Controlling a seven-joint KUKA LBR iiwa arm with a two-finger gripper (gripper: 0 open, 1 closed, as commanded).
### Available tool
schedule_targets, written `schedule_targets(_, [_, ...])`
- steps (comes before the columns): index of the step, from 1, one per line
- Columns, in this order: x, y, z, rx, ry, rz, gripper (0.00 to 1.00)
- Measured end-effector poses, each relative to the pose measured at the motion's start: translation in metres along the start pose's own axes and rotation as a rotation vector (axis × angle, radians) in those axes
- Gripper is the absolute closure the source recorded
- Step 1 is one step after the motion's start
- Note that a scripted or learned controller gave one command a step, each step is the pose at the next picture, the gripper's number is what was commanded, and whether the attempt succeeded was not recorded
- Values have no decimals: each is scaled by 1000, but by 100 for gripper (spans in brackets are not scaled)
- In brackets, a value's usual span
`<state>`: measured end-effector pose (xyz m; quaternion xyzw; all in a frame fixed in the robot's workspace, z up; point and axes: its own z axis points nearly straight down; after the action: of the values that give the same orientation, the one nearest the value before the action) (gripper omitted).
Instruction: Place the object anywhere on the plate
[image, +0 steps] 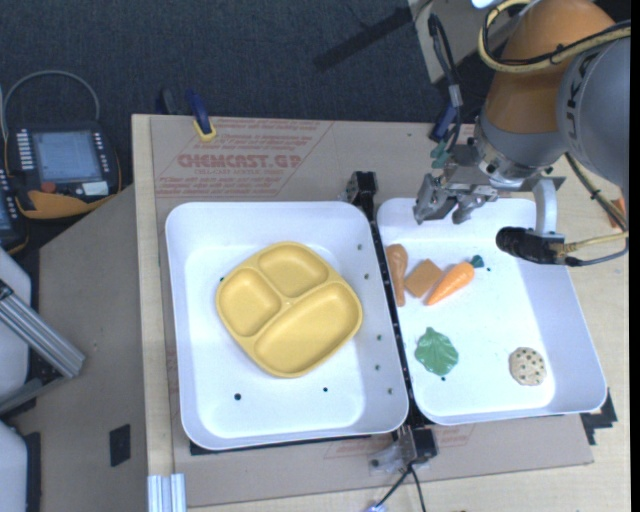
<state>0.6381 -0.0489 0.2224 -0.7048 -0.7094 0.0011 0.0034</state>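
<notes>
A yellow plate (290, 308) with three compartments lies in the left bin (200, 390). In the right bin (560, 340) lie a carrot (450, 282), a tan bread slice (423, 276), a brown sausage-like piece (398, 272), a green leafy piece (437, 352) and a cookie (527, 366). My gripper (452, 204) hangs over the back left corner of the right bin, above and behind the carrot. Its fingers (430, 205) stand apart with nothing between them.
A black clamp (361, 187) sits at the back between the two bins. A cardboard sheet (240, 155) lies under the bins. A black cable end (525, 245) sticks out over the right bin. A teach pendant (62, 165) rests at far left.
</notes>
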Motion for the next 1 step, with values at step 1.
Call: schedule_targets(1, [54, -22, 4, 1, 0, 0, 100])
